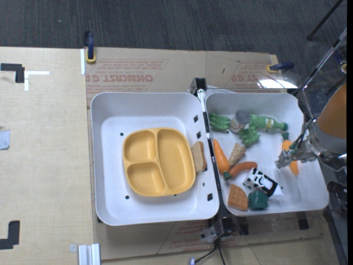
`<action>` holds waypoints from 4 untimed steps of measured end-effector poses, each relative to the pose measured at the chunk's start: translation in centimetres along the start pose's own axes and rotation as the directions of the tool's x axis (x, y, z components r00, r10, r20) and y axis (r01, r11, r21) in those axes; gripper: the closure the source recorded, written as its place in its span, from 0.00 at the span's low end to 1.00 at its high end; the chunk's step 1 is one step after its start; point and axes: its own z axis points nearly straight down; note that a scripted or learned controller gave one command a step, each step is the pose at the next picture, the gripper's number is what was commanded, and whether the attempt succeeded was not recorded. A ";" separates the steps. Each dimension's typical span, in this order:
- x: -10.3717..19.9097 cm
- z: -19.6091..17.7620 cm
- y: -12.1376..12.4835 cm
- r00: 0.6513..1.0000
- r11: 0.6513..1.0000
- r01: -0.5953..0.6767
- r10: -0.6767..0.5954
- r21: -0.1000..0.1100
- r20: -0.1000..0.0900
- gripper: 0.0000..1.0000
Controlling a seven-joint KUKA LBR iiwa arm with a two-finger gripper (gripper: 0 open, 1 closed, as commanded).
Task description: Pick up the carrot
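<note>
The gripper (289, 160) hovers low at the right bin's (309, 200) right side, its grasp impossible to judge. The carrot (220, 156) lies along that bin's left wall, well apart. Reversed print on the cardboard (129, 73) reads "CHICKEN".

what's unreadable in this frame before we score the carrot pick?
- Claw, camera view: too small and blurred to tell how it stands.
- Orange item beside the claw: partly covered by it; identity unclear.
- Carrot: green end hidden among neighbouring toys.
- Arm: cut off by the right edge.
</note>
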 end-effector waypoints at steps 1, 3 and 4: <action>6.2 -3.4 -1.0 0.995 0.995 -0.095 0.095 0.010 0.011 1.00; 0.7 0.6 0.3 1.000 1.000 -0.012 0.013 0.009 -0.008 0.00; 0.3 0.0 0.3 1.000 1.000 -0.016 0.016 0.004 0.007 1.00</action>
